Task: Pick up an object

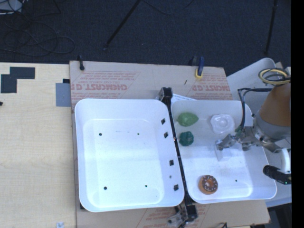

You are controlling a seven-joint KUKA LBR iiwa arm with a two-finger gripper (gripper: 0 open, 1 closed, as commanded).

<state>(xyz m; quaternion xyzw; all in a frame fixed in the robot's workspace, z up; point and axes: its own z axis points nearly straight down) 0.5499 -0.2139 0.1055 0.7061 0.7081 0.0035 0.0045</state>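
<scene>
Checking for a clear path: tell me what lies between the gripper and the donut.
Bare white bin floor separates the gripper from the donut in the camera view.

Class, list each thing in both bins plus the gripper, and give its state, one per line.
Light green object: resting in right bin, untouched.
Dark green object: resting there, free.
Clear cup: lying near gripper, not held.
Doughnut: lying flat.
Gripper: over right bin, holding nothing visible.
Left bin: sitting beside right bin.
</scene>
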